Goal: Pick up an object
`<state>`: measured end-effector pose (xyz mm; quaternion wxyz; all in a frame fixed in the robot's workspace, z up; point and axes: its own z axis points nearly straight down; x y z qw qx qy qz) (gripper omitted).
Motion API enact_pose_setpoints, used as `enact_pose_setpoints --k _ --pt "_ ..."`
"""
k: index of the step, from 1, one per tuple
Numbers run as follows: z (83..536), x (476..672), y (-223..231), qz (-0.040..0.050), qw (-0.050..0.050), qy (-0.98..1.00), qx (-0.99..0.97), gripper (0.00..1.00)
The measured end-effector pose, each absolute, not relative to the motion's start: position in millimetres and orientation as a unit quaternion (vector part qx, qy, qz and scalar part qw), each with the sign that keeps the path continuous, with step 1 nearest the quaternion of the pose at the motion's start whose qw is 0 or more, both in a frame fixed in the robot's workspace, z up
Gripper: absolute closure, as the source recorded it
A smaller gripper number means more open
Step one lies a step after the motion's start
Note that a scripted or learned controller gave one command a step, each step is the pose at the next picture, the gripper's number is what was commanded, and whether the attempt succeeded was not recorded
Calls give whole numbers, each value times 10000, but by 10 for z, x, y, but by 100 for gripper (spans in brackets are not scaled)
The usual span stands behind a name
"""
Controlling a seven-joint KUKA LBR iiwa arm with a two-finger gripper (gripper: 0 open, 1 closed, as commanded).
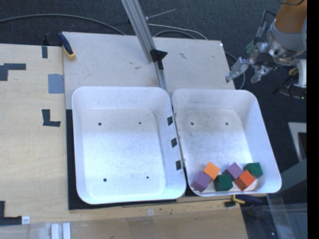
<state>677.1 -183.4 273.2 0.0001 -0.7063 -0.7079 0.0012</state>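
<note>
Blocks (227, 176) sit bunched in the right bin's (259, 114) near corner, well below and across from your gripper (246, 69), which hangs outside the bin's far rim, fingers spread, empty. Risk: tight packing against the wall leaves fingers no gap; expect a wedge or miss.
</note>
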Motion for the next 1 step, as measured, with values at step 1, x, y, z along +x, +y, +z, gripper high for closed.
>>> enact_pose_setpoints --k 1 --pt "864 6785 -1654 44 46 -7076 -7066 0"
